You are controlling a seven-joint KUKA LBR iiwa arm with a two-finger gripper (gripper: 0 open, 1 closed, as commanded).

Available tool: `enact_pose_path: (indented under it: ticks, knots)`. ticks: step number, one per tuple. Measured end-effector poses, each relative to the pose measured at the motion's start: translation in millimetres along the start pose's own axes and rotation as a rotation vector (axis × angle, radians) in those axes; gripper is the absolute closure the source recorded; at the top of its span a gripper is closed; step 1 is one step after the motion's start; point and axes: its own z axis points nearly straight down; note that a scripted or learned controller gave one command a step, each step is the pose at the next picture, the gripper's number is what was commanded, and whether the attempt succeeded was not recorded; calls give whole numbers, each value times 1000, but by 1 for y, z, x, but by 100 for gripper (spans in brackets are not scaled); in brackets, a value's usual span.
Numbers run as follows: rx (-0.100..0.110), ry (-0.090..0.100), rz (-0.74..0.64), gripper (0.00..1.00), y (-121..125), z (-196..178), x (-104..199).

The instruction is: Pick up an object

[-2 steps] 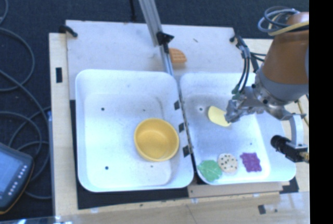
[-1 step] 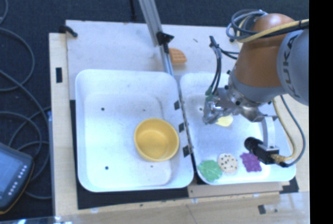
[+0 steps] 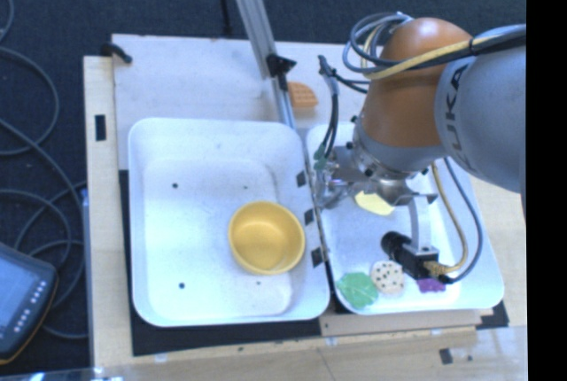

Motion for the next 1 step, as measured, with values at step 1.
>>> enact_pose_path:
  ticks: [1]
  knots:
    - [2,0,1,100,-11,2,50]
